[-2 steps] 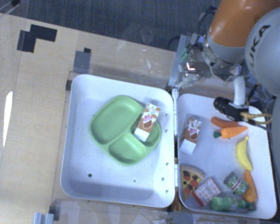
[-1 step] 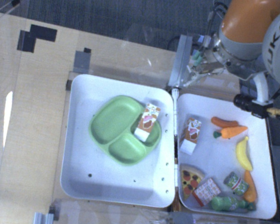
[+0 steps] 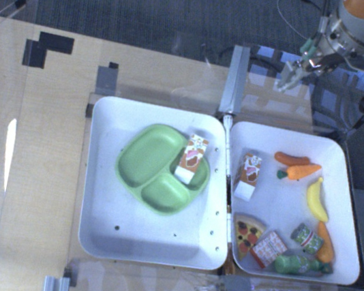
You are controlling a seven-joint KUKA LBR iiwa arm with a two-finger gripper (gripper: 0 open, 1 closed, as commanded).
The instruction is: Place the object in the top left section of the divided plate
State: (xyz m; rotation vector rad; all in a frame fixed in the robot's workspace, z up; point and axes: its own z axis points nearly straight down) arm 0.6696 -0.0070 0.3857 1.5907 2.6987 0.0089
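Note:
A green divided plate (image 3: 148, 160) lies in the left white bin (image 3: 96, 224). A small milk carton (image 3: 191, 158) with a brown and white label rests on the plate's upper right section, reaching over the rim there. My gripper (image 3: 291, 75) hangs high above the back edge of the right bin (image 3: 345, 224), far from the plate. It is open, with nothing between its fingers.
The right bin holds a second carton (image 3: 249, 175), a carrot (image 3: 300, 171), a banana (image 3: 317, 199), a pizza slice (image 3: 247, 232), a red box (image 3: 268, 248), a green bottle (image 3: 295, 264) and a can (image 3: 305, 236). A metal divider post (image 3: 233, 81) stands between the bins at the back.

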